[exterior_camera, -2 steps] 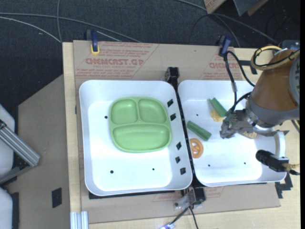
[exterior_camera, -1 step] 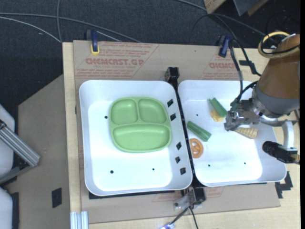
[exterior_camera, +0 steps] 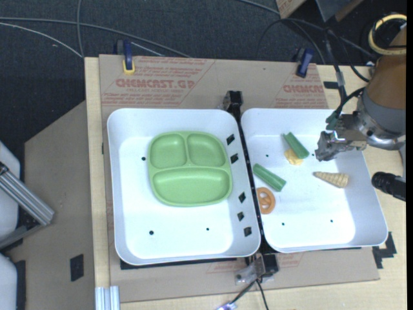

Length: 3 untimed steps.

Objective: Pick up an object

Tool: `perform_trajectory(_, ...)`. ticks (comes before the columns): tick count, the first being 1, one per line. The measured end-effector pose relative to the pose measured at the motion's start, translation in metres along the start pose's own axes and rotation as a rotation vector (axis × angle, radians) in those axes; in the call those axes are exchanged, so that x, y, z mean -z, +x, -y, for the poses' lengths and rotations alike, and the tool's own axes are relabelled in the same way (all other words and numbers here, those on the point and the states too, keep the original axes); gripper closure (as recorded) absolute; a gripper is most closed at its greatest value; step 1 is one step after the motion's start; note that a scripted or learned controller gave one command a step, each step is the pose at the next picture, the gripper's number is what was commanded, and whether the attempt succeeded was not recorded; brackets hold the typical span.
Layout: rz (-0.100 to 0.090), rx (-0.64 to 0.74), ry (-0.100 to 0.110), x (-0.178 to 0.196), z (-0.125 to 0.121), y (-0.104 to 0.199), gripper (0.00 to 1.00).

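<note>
The right bin [exterior_camera: 361, 234] holds a green and yellow corn-like piece [exterior_camera: 295, 148], a green cylinder [exterior_camera: 269, 177], an orange pretzel [exterior_camera: 265, 199] and a tan cone [exterior_camera: 332, 179]. My gripper [exterior_camera: 327, 146] hangs over the upper right part of this bin, just right of the corn-like piece and above the cone. No object shows between its tips.
The left bin [exterior_camera: 129, 234] carries a green divided plate [exterior_camera: 190, 168]. Black clips run along the divider [exterior_camera: 240, 173] between the bins. Blue clamps [exterior_camera: 128, 55] hold the board at the back. Cables trail across the dark floor behind.
</note>
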State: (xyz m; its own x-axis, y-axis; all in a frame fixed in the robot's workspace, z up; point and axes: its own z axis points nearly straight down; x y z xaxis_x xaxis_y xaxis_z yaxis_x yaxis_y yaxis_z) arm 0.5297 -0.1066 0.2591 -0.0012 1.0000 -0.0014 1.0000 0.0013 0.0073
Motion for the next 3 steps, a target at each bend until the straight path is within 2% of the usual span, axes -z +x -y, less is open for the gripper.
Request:
perform_trajectory(1,-0.005,0.005,0.009,-0.016,-0.015,0.055,1.00)
perform_trajectory(2,-0.004,0.005,0.005,-0.012,-0.031,0.101,1.00)
perform_trajectory(3,-0.004,0.006,0.007,-0.026,-0.043,0.161,1.00)
